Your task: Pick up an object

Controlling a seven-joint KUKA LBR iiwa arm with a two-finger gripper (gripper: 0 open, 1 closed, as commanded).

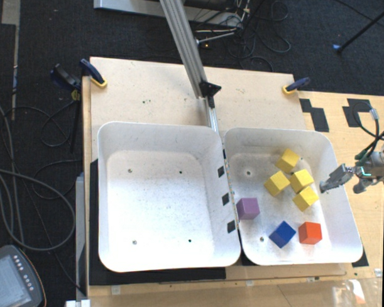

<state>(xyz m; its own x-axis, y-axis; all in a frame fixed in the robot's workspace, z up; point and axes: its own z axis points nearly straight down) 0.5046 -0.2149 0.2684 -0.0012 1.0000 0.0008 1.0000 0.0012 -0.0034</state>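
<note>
The right bin (pixel 261 149) holds several yellow cubes (pixel 277 183) bunched near its far right. A purple cube (pixel 248 208) lies by the bin's left wall. A blue cube (pixel 282 234) and an orange-red cube (pixel 310 232) sit side by side near the front. My gripper (pixel 335 180) reaches in from the right edge over the bin's right rim, just right of the nearest yellow cube (pixel 305 198). Nothing shows in its grasp.
The left bin (pixel 106 178) stands beside the right one, sharing a middle wall. A slanted metal rail (pixel 186 45) runs from the top down to the bins' junction. Yellow clamps (pixel 296 86) hold the board's far corners.
</note>
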